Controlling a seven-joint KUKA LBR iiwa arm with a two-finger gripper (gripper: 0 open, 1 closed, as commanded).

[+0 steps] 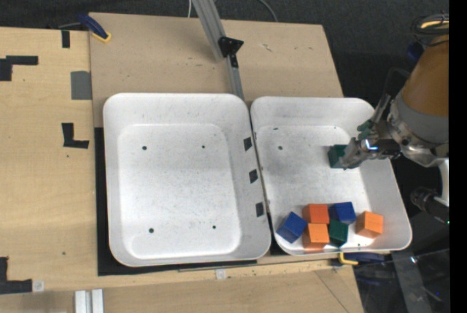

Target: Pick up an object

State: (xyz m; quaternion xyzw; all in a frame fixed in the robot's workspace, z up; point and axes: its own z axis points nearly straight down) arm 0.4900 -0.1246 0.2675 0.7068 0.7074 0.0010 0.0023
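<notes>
Gripper (349, 155) was at the right bin's (306, 109) 3 o'clock side, seemingly clamped on a green block (336, 155), so next up was lifting.

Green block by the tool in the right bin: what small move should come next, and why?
Probably a short, slow lift straight up, to test the grip. The tool sits right against the green block in the right bin, well apart from the block cluster at the near edge. Whether the block is actually gripped cannot be told from here.
</notes>
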